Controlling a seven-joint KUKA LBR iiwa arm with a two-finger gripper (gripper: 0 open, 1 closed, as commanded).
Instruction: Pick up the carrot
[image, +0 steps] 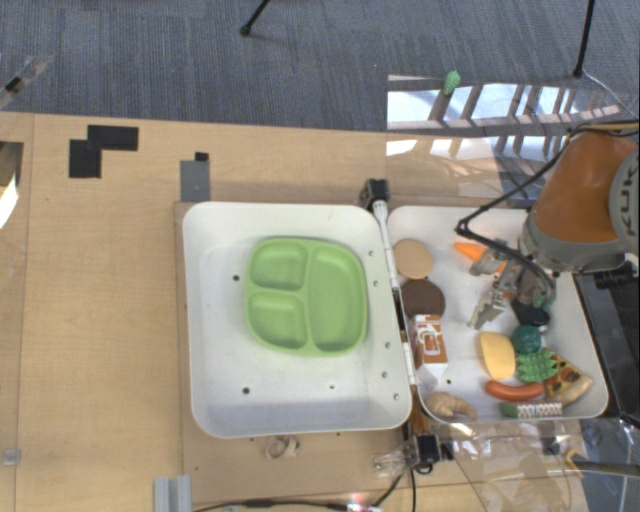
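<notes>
Nearest, the green three-compartment plastic plate (305, 295) sits in the left white bin (215, 330). Rightward, the small orange carrot (468, 252) lies just beside the metal gripper (487, 312), fingers spread, holding nothing; crowded neighbouring toys risk a wrong grab.

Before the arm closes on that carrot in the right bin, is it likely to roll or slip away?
The carrot looks small, tapered and smooth, probably rigid plastic, so it may pivot or slide on the white bin floor. Likely light; a nudge from the gripper could shift it.

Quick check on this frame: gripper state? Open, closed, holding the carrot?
Gripper: open, holding nothing, over the right bin. The carrot lies apart from it, nearer the bin's far wall.
</notes>
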